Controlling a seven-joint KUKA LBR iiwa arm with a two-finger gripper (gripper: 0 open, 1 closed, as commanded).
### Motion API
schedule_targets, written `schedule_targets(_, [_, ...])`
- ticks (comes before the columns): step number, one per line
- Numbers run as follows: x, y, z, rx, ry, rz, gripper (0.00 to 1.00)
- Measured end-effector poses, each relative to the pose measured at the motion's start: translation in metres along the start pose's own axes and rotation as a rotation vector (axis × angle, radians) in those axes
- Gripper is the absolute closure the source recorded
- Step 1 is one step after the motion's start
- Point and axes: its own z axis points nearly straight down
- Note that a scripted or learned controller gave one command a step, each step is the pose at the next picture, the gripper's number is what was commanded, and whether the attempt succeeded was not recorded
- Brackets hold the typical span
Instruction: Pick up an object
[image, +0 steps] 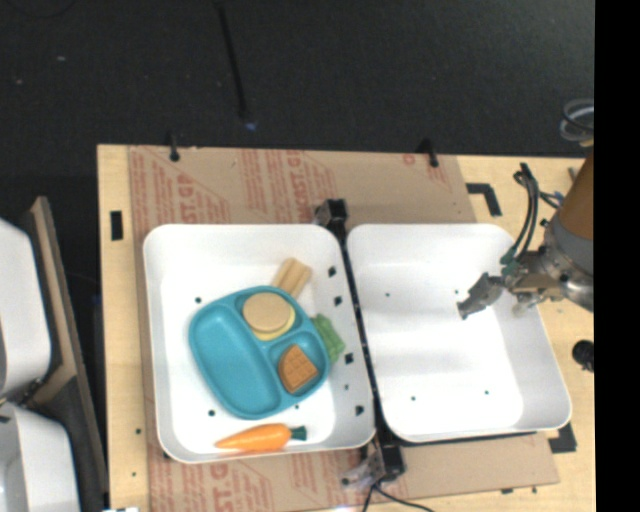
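**Arm over the right bin, toys in the left**

Nearest you, at the front of the left bin (160, 300), lies a toy carrot (262, 437), orange with a green tip pointing right, close to the bin's front wall. Just behind it sits a blue divided plate (225, 365), tilted across the bin floor. In its compartments you see a brown waffle-like piece (298, 369) toward the right and a round tan cookie (269, 313) behind that. A green piece (329, 337) pokes out beside the plate's right edge, and a tan wooden block (293, 275) rests touching the plate's far rim.

In the right bin (440, 400), the gripper (480, 298) hangs over the right half of the white floor, well apart from all the toys. You cannot tell how wide its fingers stand; nothing is visible between them.
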Motion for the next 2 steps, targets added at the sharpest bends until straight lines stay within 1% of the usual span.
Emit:
schedule_targets(1, [0.0,0.001,-0.004,-0.007,-0.001,-0.001,0.0])
schedule_targets(2, [0.006,-0.003,0.041,-0.003,0.0,-0.001,0.0])
